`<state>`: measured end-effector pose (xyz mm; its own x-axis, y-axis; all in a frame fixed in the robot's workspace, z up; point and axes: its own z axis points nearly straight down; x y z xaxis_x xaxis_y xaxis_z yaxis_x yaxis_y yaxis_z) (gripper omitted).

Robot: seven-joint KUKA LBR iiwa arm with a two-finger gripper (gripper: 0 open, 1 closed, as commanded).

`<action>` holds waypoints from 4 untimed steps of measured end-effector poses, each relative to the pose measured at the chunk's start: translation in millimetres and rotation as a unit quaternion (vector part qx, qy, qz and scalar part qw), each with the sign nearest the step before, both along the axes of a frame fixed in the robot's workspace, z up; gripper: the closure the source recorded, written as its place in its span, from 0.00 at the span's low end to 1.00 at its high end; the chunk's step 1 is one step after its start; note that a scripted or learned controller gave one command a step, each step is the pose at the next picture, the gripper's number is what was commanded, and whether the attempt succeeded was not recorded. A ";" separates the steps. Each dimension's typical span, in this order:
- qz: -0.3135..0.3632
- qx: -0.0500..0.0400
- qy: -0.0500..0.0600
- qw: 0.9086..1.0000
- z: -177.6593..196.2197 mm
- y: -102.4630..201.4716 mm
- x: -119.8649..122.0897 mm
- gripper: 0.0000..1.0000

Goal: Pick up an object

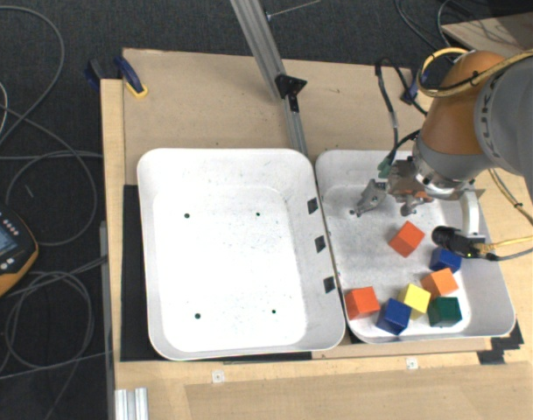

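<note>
Nearest the lens: bare wooden tabletop (248,392). Left white plastic bin (161,234): dark specks only. Right white bin (336,182): orange cube (363,301), blue cube (394,315), yellow cube (417,297), green cube (445,311), tilted orange cube (407,238) just below pincer (389,201). Pincer spread, pinching nothing. No readable writing.

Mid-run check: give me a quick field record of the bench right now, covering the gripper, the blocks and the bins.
gripper: over upper part of right bin, open, nothing between its fingers
right bin: holds all seven blocks
lone orange block: just below gripper, apart from it
front cluster: orange block, blue block, yellow block, green block
right side: orange block, blue block
left bin: dark specks on floor
</note>
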<state>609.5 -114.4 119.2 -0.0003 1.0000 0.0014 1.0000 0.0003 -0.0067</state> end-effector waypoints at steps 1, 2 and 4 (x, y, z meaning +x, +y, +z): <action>0.000 0.000 -0.004 1.000 15.3 0.2 2.0 1.00; 0.000 -0.001 -0.007 1.000 71.6 -4.4 13.0 1.00; 0.001 -0.001 -0.006 1.000 166.9 -4.2 10.3 1.00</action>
